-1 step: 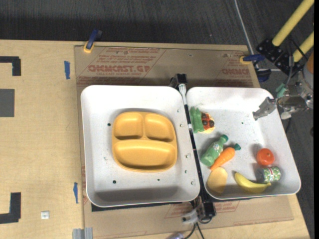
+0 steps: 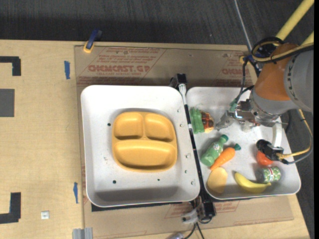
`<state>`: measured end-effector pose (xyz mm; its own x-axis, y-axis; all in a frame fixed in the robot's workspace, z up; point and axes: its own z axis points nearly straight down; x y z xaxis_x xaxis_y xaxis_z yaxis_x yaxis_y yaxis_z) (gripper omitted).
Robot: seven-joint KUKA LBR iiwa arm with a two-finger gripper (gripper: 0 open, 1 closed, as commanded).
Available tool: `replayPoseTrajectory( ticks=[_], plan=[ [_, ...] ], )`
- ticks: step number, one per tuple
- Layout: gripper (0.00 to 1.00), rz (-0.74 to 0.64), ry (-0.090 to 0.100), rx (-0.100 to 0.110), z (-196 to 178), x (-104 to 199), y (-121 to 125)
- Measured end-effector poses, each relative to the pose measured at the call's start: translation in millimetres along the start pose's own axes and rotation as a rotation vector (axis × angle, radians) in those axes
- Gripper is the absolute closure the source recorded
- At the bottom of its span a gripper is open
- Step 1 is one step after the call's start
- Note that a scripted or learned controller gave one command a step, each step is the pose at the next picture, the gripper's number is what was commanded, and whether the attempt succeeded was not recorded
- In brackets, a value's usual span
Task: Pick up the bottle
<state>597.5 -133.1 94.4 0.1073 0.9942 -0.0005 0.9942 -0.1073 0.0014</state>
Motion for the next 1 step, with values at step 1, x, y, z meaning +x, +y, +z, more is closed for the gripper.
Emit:
replayPoseTrajectory(
  ticks=[1],
  plan=[
    [0.00,0.226,0.001,-0.003,7.7,26.3,-59.0]
  ],
)
